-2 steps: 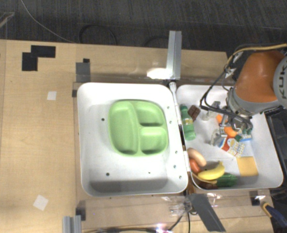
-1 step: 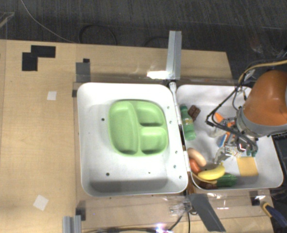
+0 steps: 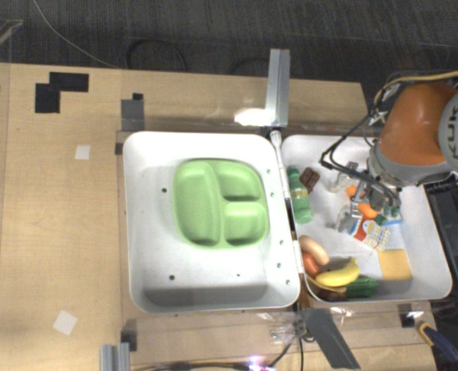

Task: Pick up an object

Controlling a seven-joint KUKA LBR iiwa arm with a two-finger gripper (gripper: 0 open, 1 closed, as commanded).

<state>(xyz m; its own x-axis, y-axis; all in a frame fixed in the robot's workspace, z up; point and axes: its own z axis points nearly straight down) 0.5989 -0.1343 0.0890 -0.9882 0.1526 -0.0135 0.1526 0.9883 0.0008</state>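
My gripper [image 3: 358,209] is down inside the right bin [image 3: 434,242], under the grey wrist and its orange band [image 3: 415,126]. It hangs over a small orange item [image 3: 354,193] and a red, white and blue carton [image 3: 372,230], and it hides part of both. Near them lie a green bottle [image 3: 298,195], a small brown piece [image 3: 309,178] and a yellow block [image 3: 394,265]. A banana [image 3: 339,275], a pink sausage [image 3: 316,248], a red piece [image 3: 312,266] and a dark green vegetable [image 3: 359,287] sit at the bin's front left corner.
The left bin [image 3: 148,230] holds a green divided plate [image 3: 217,202]. A metal post [image 3: 278,91] stands behind the wall where the two bins meet. Black cables [image 3: 341,149] loop off the wrist above the right bin. Bare wooden bench [image 3: 51,207] lies to the left.
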